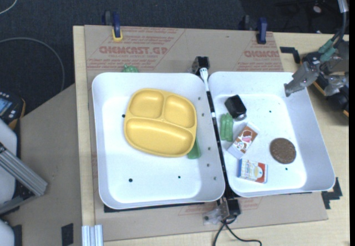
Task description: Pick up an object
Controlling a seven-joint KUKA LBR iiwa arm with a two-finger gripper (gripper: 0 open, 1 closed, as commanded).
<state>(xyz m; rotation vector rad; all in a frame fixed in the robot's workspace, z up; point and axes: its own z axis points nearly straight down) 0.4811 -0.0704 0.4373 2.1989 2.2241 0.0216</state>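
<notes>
Gripper [297, 81] at upper right, over the right bin's [310, 128] rim — grip state unclear; yellow tray [161, 123] fills left bin [111, 145].

One fixed camera above, angled down, both bins [105, 145] framed

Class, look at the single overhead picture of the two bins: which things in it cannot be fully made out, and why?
- Green object: mostly hidden under the yellow tray, camera view.
- Gripper: small and blurred at the right bin's corner.
- Print on the two packets: too small to read.
</notes>
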